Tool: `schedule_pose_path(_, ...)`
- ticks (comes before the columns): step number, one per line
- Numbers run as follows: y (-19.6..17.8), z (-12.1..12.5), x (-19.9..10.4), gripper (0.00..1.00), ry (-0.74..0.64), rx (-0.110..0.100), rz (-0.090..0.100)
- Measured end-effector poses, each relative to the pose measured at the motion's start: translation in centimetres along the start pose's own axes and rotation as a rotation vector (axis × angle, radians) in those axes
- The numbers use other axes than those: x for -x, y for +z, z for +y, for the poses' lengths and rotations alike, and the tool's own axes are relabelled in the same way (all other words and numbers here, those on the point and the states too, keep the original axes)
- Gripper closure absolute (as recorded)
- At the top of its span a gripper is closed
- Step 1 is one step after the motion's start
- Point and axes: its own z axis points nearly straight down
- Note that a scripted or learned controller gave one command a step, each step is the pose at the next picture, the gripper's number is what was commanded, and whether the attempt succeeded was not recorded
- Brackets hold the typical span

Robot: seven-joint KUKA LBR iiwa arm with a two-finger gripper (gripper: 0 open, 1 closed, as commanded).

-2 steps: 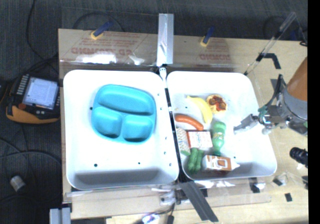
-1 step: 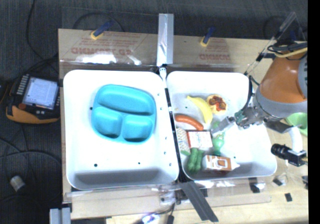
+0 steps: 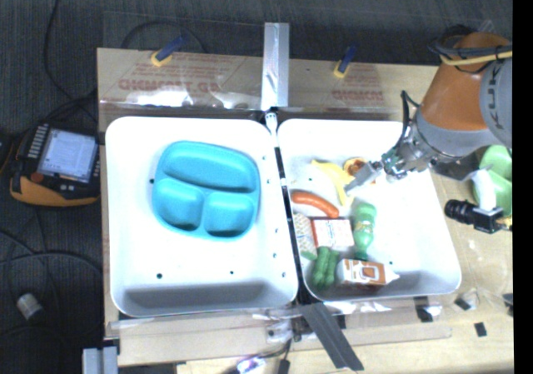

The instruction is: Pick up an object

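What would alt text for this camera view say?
A robot arm's tool hangs over the right bin, which holds a banana, a green bottle and small boxes. The left bin holds a blue divided tray.

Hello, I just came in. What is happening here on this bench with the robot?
A grey and orange robot arm reaches in from the right, its hand low over the right bin, near a yellow banana-like toy. That bin holds small toy foods, among them an orange sausage, a green bottle and a small carton. The left bin holds a blue divided tray. Nothing looks lifted yet.
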Motion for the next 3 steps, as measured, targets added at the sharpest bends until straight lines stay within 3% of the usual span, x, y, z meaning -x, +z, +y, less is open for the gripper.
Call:
schedule_pose_path(1, 7.3, 4.3, 1.4, 0.0, -0.019, 0.012, -0.015)
schedule_pose_path(2, 6.4, 4.4, 1.5, 1.0, -0.017, 0.016, -0.019)
schedule_pose_path(3, -4.4, 5.8, -6.9, 1.0, 0.233, -0.003, -0.003)
